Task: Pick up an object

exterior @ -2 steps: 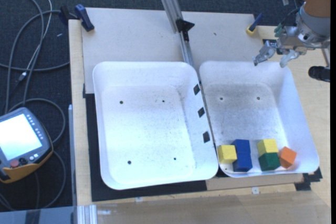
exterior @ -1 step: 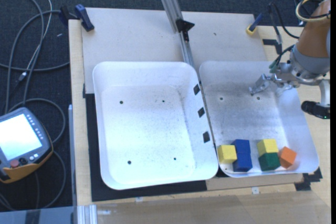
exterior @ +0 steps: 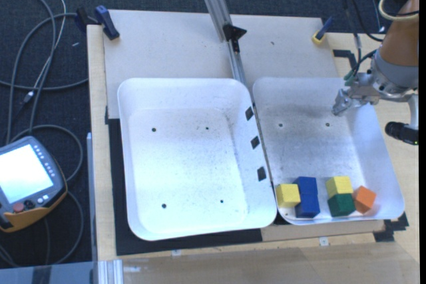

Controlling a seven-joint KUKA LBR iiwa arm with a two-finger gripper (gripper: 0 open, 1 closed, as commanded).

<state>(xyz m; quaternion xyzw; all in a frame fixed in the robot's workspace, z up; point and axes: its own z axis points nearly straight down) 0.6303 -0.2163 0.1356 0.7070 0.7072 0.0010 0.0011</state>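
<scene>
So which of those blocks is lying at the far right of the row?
The orange block, beside the green block; the others sit further left along the right bin's near edge.

Blue block [exterior: 307, 196], orange block [exterior: 365, 199]

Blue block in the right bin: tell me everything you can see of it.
The blue rectangular block looks solid and matte, with plain faces and squared edges. It is the tallest piece in the row along the near edge of the shallow white right-hand bin. A small yellow cube sits against its left side. The end effector is well away, above the bin's far end.
</scene>
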